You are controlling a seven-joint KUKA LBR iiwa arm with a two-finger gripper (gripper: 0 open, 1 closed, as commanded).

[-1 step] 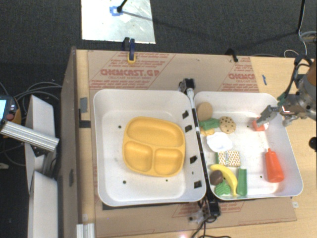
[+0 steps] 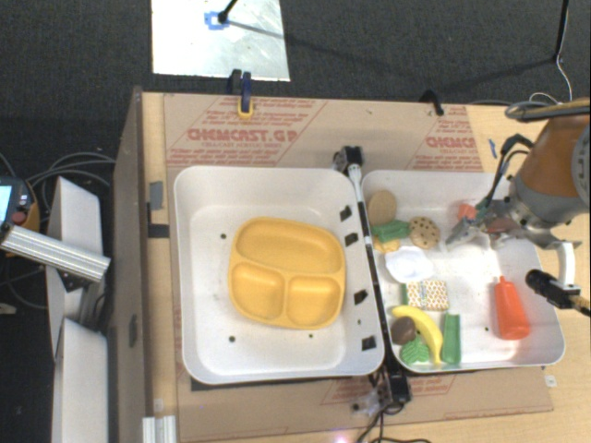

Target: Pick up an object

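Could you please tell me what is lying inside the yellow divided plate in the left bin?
Nothing lies in the yellow plate: its three compartments show bare yellow. It rests flat in the left bin; the bin floor beneath it is covered. The toy food sits in the right bin.

Divided tray [image 2: 282, 273] in left bin [image 2: 199, 247]; bottle [image 2: 509, 308], banana [image 2: 420, 325] in right bin [image 2: 545, 340].

Bright, even light; slight softness
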